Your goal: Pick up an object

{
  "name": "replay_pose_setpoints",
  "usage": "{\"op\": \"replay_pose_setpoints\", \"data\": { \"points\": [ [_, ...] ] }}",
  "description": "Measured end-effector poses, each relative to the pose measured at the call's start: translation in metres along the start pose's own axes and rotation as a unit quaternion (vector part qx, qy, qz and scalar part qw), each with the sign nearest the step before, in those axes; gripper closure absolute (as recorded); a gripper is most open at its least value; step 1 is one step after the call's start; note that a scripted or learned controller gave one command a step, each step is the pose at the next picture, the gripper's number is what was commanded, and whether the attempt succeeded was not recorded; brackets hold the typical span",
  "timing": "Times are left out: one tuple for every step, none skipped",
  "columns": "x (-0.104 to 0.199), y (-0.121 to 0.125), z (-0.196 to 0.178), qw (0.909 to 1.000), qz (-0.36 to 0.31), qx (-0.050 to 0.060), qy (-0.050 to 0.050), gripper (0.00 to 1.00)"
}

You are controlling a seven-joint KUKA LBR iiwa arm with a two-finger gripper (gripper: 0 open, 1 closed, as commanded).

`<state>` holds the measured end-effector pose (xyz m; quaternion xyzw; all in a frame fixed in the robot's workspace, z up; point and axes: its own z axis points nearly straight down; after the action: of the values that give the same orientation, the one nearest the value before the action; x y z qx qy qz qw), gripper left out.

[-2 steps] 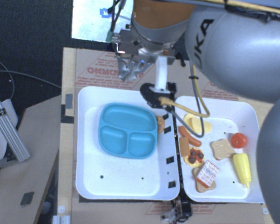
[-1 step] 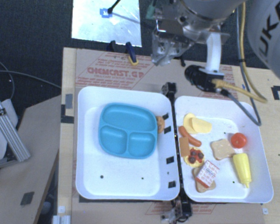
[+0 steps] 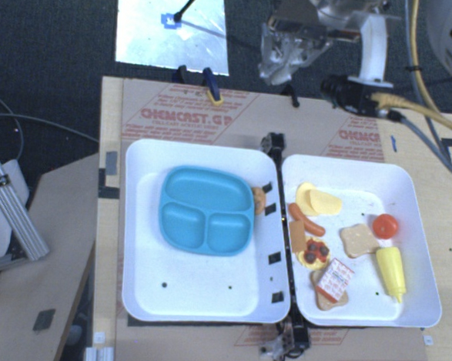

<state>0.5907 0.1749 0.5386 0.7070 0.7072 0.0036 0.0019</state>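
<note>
End effector [image 3: 279,64]: at top of view, well above and behind both bins, over table's rear edge; nothing seen between fingers, open/closed state can't be told. Right bin [image 3: 420,220]: toy food items, none touched by arm. Incl. yellow cheese slices [image 3: 317,199] at rear left, sausage [image 3: 306,219] just in front, pizza slice w/ dark toppings [image 3: 314,253], bread slice [image 3: 358,239] centre, tomato [image 3: 386,226] to its right, yellow mustard bottle [image 3: 390,271] near right wall, red-white packet [image 3: 334,280] resting on another toast piece at front. Left bin [image 3: 141,232]: blue 3-compartment tray [image 3: 207,211], small orange item [image 3: 259,199] by tray's right edge. Table [image 3: 70,203]: cardboard sheet [image 3: 184,115] under bins.
</note>
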Motion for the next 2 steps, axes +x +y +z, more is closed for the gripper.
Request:
{"op": "replay_pose_setpoints", "data": {
  "points": [
    [0.063,0.025,0.053,1.0,-0.004,0.005,-0.001,1.0],
    [0.058,0.075,0.004,1.0,0.0,0.0,0.0,1.0]
  ]
}}
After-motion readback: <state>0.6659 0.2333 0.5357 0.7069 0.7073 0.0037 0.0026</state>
